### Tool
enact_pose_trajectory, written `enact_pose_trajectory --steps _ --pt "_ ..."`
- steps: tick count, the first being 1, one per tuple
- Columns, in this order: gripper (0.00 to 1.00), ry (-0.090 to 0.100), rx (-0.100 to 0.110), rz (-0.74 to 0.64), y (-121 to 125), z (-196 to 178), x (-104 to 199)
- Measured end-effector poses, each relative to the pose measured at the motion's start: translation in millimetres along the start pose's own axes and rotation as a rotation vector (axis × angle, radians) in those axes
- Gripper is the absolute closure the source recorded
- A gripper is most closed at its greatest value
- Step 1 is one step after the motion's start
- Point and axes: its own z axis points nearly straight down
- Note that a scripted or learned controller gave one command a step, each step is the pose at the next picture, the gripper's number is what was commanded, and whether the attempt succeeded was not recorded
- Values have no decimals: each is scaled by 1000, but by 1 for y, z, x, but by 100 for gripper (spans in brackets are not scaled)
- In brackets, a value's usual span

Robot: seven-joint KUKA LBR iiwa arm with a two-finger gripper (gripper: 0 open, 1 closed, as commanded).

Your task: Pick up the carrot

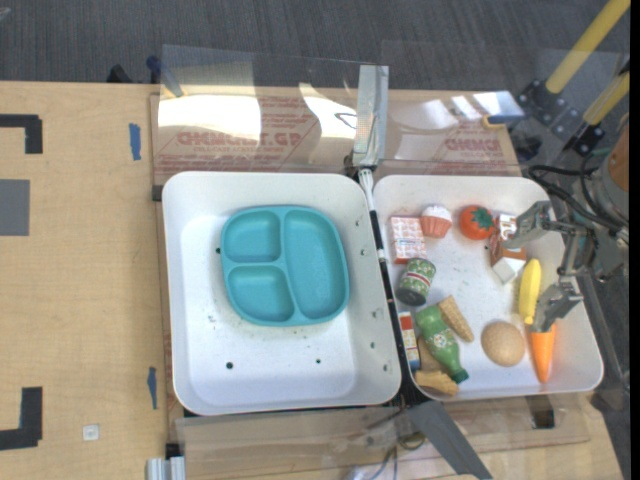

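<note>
The carrot (541,354) is orange and tapered. It lies in the near right corner of the right bin (585,373), tip toward the front edge, beside a tan egg-shaped piece (503,343). My gripper (535,266) hangs over the right side of that bin and is open. One finger (514,228) is toward the back and the other finger (553,306) sits just above the carrot's thick end. A yellow banana (528,288) lies between the two fingers. The carrot rests loose on the bin floor.
The right bin also holds a tomato (476,222), cupcake (436,220), red-and-white box (406,236), can (415,280), green bottle (441,339), cone (456,317) and a small white block (506,269). A teal divided plate (285,265) lies in the left bin (190,368).
</note>
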Motion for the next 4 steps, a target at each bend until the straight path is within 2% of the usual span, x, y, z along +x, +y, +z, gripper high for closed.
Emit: enact_pose_trajectory --steps 1,2,3,4 --pt "0 14 -5 -44 -53 140 -1" --pt "0 -4 0 -260 -67 184 15" --pt "100 -16 4 -265 -66 169 10" --pt "100 -4 -1 -611 -26 130 2"
